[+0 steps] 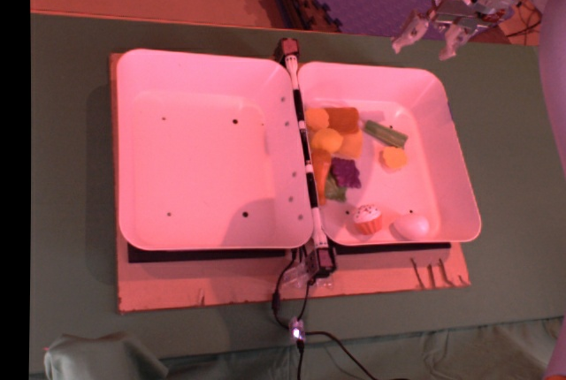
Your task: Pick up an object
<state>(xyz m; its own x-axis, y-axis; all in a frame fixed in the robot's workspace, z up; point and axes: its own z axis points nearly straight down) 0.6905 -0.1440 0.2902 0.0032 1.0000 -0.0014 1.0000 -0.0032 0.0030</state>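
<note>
Several toys clustered against right bin's divider, fingers spread above.

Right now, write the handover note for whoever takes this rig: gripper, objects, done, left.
Gripper: open, holding nothing, raised beyond the far right corner of the right bin.
Objects: all in the right bin. Orange pieces and purple piece clustered by the divider; green stick further right; cupcake and white egg by the near edge.
Done: nothing picked.
Left: descend, grasp one object, lift.
</note>
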